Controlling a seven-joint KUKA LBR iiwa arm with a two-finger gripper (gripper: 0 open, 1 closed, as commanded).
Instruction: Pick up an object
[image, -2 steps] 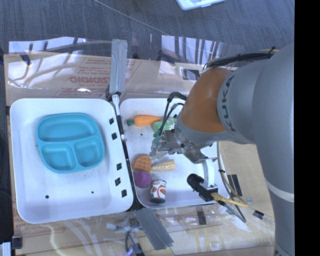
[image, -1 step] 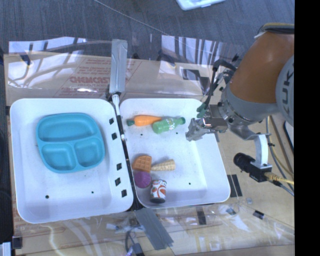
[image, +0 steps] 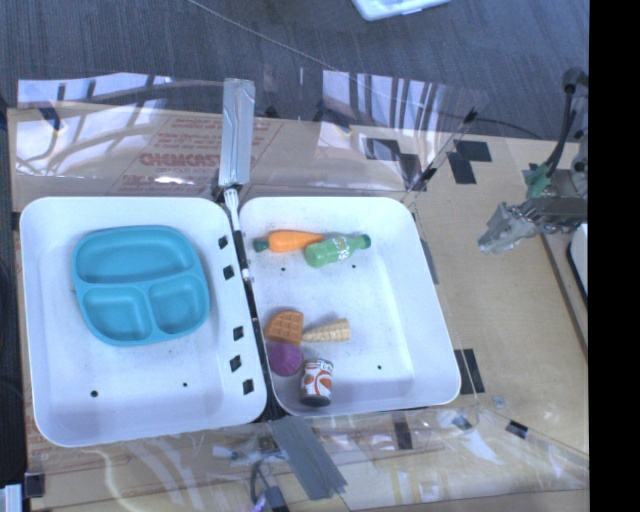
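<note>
At the right edge of the frame, the gripper (image: 503, 232) is a pale grey metal piece with an angular, tapered shape and a dull sheen. Behind it sits a boxy grey mount with a small green part on its upper side. A thin dark cable runs upward from there towards the upper right corner of the frame.

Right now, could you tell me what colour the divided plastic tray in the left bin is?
Light blue, seen plainly in the camera view.
</note>
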